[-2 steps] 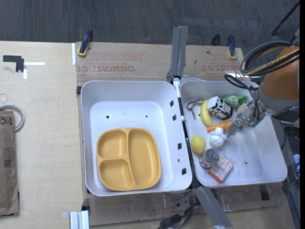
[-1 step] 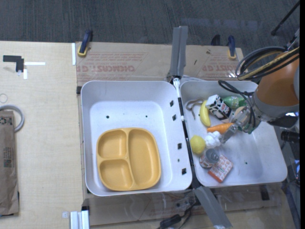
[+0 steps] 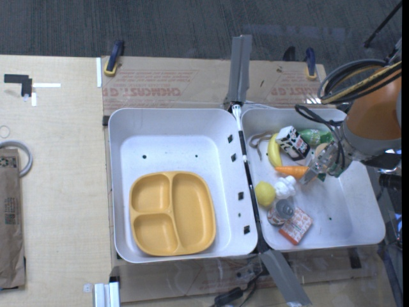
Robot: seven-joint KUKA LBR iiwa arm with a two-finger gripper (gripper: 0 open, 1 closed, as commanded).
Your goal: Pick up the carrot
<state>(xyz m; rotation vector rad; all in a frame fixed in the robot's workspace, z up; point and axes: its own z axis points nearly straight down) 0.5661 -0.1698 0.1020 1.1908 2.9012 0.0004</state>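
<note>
In the camera view, the small orange tapered carrot (image 3: 293, 170) lies in the right white plastic bin (image 3: 358, 229), beside the curved yellow banana (image 3: 274, 153) and above the round yellow lemon (image 3: 264, 193). The grey two-finger gripper (image 3: 317, 171) hovers at the carrot's right end; how wide it stands I cannot tell. The carrot looks light, stiff and smooth, probably a toy, so a grip across its thicker middle seems safest against slipping.

glossy plastic bins (image 3: 121, 190), matt yellow tray (image 3: 172, 213)
</note>
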